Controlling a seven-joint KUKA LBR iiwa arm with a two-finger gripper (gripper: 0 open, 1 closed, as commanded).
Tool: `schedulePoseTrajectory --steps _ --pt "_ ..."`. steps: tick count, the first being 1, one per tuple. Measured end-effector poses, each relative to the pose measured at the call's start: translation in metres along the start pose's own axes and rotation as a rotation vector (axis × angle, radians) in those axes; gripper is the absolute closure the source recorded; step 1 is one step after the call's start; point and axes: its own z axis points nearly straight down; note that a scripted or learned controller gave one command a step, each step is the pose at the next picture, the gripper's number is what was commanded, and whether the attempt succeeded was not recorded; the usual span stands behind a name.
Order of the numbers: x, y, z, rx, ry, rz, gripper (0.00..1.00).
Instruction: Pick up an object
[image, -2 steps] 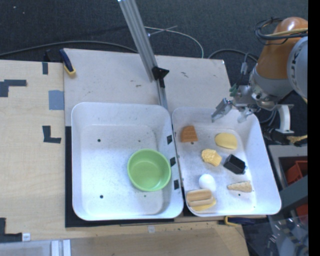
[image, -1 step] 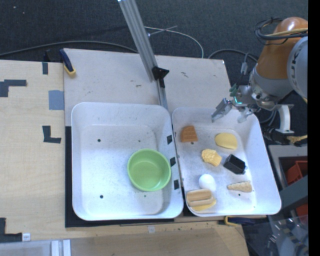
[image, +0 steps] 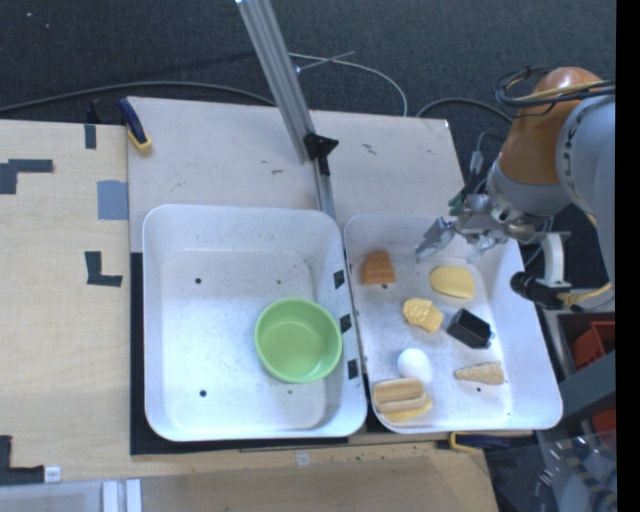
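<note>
The end effector (image: 462, 238) hangs over the upper part of the right bin (image: 530, 370), toward the upper right of the frame, at the end of the grey arm with its orange band (image: 545, 120). Its fingers look spread apart, with nothing between them, so it carries no object. The tips sit just above and beside the yellow rounded piece (image: 453, 281), which lies directly below them in the frame.

The right bin holds the candidates for picking. The orange-brown piece (image: 377, 268) lies near the bin's upper left corner. The lumpy yellow piece (image: 423, 315) sits in the middle, with the black block (image: 468, 328) just to its right. Lower down are the white ball (image: 413, 364), the tan wedge (image: 481, 374) and the hot-dog-shaped toy (image: 402, 397) at the bottom edge. The left bin (image: 160, 300) holds a green bowl (image: 298, 340) near its lower right.

The step in hand appears to be the approach: the end effector is placed over the bin but has not yet come down on anything. The yellow rounded piece seems the nearest target. The next move likely calls for centring the spread fingers over that piece, lowering until they straddle it, then closing and lifting. The piece's rounded, smooth-looking shape may let it slip out sideways if the fingers close off-centre.
</note>
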Motion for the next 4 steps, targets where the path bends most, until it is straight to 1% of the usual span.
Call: schedulePoseTrajectory --steps 1,2,3,4 --pt "-0.006 0.004 0.061 0.001 0.001 0.000 0.00" --pt "-0.006 0.007 0.081 -0.014 -0.004 -0.002 0.00" --pt "-0.005 0.008 0.069 -0.015 -0.003 -0.004 1.00" --pt "0.005 0.008 0.015 -0.006 0.000 -0.001 1.00"
